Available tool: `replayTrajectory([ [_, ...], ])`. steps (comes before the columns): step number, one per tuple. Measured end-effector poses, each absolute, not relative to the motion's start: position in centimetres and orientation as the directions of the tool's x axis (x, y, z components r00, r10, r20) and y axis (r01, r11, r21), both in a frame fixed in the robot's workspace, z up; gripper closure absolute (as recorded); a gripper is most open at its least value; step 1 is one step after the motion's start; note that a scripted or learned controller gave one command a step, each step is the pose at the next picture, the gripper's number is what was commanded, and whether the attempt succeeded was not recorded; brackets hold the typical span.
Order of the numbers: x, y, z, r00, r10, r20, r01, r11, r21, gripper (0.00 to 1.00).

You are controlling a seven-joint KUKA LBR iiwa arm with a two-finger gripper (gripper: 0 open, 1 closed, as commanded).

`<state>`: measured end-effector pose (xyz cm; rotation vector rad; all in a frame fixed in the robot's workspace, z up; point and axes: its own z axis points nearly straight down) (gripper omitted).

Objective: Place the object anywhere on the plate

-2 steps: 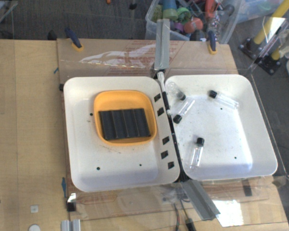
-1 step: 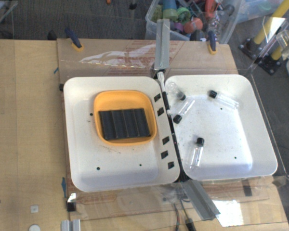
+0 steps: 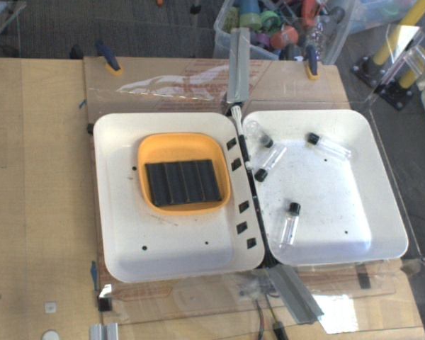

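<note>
An orange plate sits in the left white bin. A dark ribbed rectangular object lies flat on the plate, covering most of its middle. In the right white bin lie several clear vials with black caps: one near the top left, one beside it, one at the top right, and one lower down.
A metal divider bar runs down between the bins, with black clips along the seam. A clear tub of coloured toys stands beyond the bench at the back. The wooden bench top extends to the left.
</note>
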<state>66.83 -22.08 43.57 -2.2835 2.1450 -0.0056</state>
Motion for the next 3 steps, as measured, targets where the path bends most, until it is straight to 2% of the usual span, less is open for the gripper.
replayTrajectory([
  [1,66.83,-21.16,43.52,0.357,-0.934,-0.002,-0.934,-0.357,-0.007,1.0],
  [3,66.86,-20.94,43.5,0.577,-0.817,0.0,-0.817,-0.577,-0.007,1.0],
])
